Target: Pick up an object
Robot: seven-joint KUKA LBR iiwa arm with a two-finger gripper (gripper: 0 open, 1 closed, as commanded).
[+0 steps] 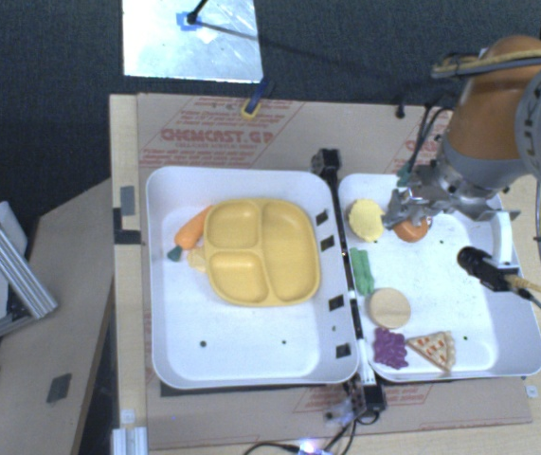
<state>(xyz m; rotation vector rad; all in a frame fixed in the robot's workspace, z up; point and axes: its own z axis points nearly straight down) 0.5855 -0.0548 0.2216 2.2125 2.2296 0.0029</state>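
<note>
Mid-approach, by the look of it: reaches into the right bin [521,349] from the right, with the gripper [403,214] low near that bin's far-left corner. Sits right over an orange round object [414,229], touching it or close to it, with a yellow lemon-like piece [366,220] just beside on the left. Cannot tell whether open or closed around anything, given the wrist above and the slant of the view. No saying, then, that anything is held.

Elsewhere in the same bin: a green piece [361,271] along the left wall, a tan disc [388,307] nearer the front, purple grapes [390,348] and a pizza slice [432,349] towards the near-left corner. In the left bin [171,349]: a yellow divided plate [256,251] about the middle, a carrot [192,227] against its left rim.

Judged as the grasp stage on the orange round object, with the lift not yet begun. Calls next for a firm close centred on that round piece, clear of the lemon-like one. Then calls for a straight lift, with an eye out for a roll or slip from the grip.
</note>
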